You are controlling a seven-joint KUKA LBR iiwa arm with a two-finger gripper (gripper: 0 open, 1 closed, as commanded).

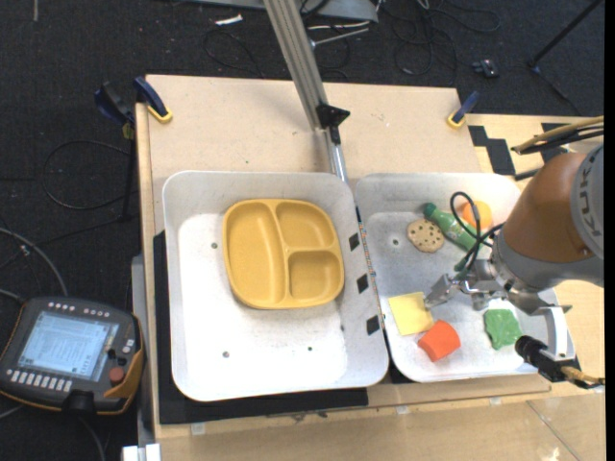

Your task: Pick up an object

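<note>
Approach step: your gripper [454, 289] hangs low in the right bin [384, 200], above the yellow block [407, 313] near its front-left corner. Can't tell how its jaws stand. Next, drop straight down onto the block and close.

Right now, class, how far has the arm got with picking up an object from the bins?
Done: the pincer has reached into the right bin, low among the items. In hand: nothing visibly; the yellow block, orange piece, green piece and cookie all lie on the bin floor. Left: grasping one, probably the yellow block nearest it, and lifting.
</note>
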